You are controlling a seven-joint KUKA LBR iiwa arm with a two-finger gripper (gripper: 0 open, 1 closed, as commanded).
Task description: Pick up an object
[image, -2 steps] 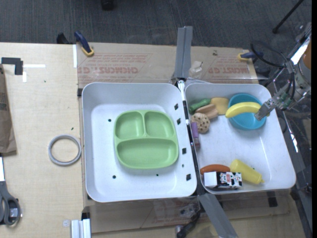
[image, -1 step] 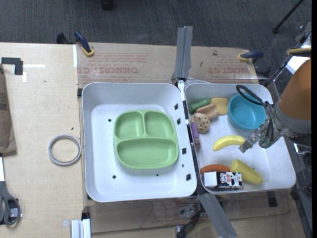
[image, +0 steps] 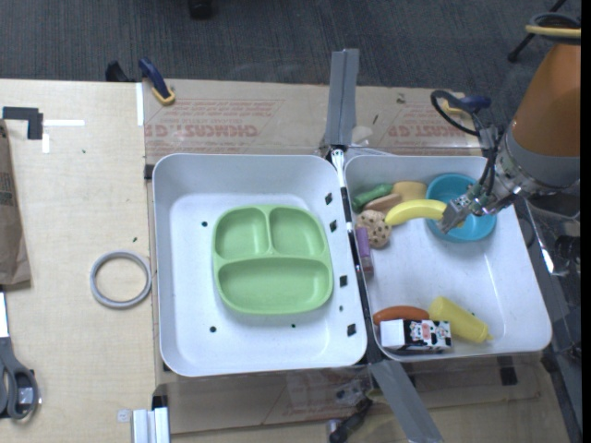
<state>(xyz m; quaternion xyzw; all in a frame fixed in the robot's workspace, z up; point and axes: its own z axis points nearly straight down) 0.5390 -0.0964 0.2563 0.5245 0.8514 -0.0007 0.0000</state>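
The right bin [image: 503, 275] holds several toys. A yellow banana [image: 415, 212] lies beside a blue bowl [image: 464, 212] at the far end. My gripper [image: 459, 214] hangs low at the bowl's left rim, right at the banana's right tip. Whether it touches either one I cannot tell. Left of the banana are a green piece [image: 371, 195], a tan piece [image: 407, 193], a speckled cookie [image: 373, 221] and a purple item [image: 365, 248]. At the near end lie a red sausage [image: 401, 314], a yellow bottle [image: 460, 321] and a black-and-white box [image: 416, 336].
The left bin [image: 185, 201] contains a green divided plate [image: 272, 258]. On the bench to the left lie a grey ring [image: 121, 278] and scissors [image: 17, 390]. The arm's orange band [image: 552, 90] and grey wrist rise over the right bin's far right corner.
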